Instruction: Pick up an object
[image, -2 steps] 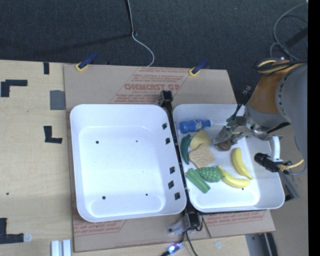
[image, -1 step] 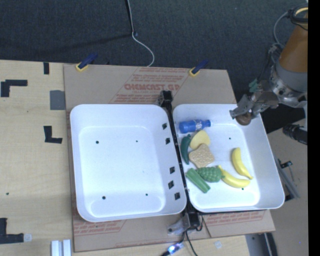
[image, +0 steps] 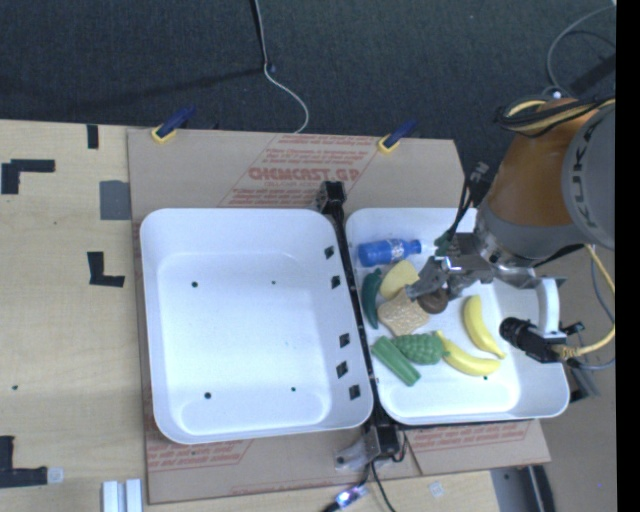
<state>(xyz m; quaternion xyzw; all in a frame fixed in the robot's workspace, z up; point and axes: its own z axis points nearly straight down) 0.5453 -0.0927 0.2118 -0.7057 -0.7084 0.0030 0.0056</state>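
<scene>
The right bin holds a blue bottle, a yellow lemon-like piece, a tan cracker-like piece, a dark green piece, green vegetable toys and two bananas. My gripper hangs low over the bin's middle, just right of the yellow piece and above the tan piece. A small brown object sits right at its tip. I cannot make out how the gripper stands around it.
The left bin lies beside the right one, with a black divider clip between them. Both rest on a cardboard sheet. The arm's orange band looms over the right bin's far right side.
</scene>
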